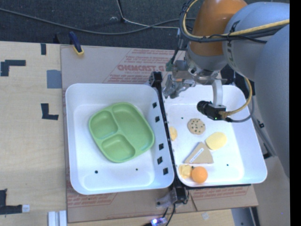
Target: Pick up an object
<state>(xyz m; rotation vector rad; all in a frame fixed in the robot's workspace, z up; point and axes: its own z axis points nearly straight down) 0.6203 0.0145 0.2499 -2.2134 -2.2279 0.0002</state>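
you've got a green divided tray (121,131) in the left bin (75,126), well left of and below the claw. blue-and-yellow clamp (75,43) sits far left, on the cardboard sheet (122,65).

A round chocolate-chip cookie (196,126) lies flat near the right bin's (244,168) middle.

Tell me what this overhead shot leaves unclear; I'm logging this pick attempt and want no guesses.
- Gripper: blurred and dark at the right white bin's top left corner; open or shut cannot be told.
- Pale yellow piece: partly covered by the small orange ball; its shape is unclear.
- Pale round piece: too small and blurred to identify.
- Round chocolate-chip cookie, tan wedge: real or toy cannot be told.
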